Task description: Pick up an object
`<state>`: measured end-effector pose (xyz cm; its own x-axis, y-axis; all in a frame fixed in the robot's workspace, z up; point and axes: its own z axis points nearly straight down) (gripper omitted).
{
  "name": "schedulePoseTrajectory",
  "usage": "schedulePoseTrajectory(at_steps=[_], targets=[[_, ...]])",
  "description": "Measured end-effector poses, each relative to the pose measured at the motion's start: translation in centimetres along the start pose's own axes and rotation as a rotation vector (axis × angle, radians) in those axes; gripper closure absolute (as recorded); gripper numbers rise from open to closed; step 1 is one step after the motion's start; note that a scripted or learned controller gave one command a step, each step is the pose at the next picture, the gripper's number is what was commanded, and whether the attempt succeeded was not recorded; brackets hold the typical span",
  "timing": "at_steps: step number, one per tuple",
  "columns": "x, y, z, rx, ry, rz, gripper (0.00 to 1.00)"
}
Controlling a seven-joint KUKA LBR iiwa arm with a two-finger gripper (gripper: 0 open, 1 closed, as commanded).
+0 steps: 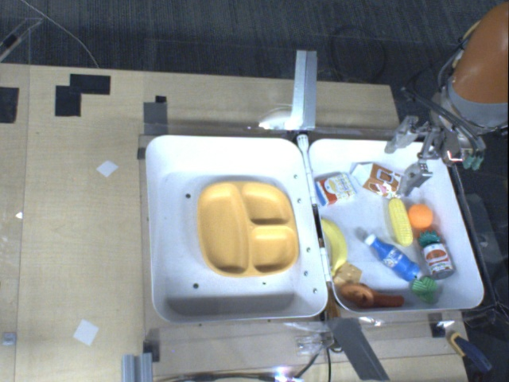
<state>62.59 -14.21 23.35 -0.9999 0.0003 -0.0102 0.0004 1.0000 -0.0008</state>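
Camera view looks down on the counter (pixel 71 237), where nothing has been lifted yet, as far as I can judge: the whole pick remains to be done. The left bin (pixel 167 213) carries a yellow divided tray (pixel 245 228). The right bin (pixel 465 237) holds the loose items. The arm (pixel 481 62) reaches in from the right, and its tool (pixel 417 161) hangs over the bin's far end, just above a small brown-and-white packet (pixel 382 180); whether it is spread or pressed together I cannot tell.

Below lie a banana (pixel 337 245), a blue bottle (pixel 391 257), a yellow corn cob (pixel 399 221), a red-labelled jar (pixel 437 257) and an orange ball (pixel 421 216), all resting in the bin.
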Motion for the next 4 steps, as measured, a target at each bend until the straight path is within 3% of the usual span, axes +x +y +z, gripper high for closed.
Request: schedulePoseTrajectory(at_steps=[1,2,3,4], targets=[[1.1,-5.1,11.5,0.006,-0.029,0.181,0.00],[1.6,-6.3,10.9,0.001,-0.019,0.488,0.00],[3.3,-6.4,12.4,-0.003,-0.054,0.666,0.00],[4.5,-5.1,12.6,-0.011,-0.040,1.064,0.00]])
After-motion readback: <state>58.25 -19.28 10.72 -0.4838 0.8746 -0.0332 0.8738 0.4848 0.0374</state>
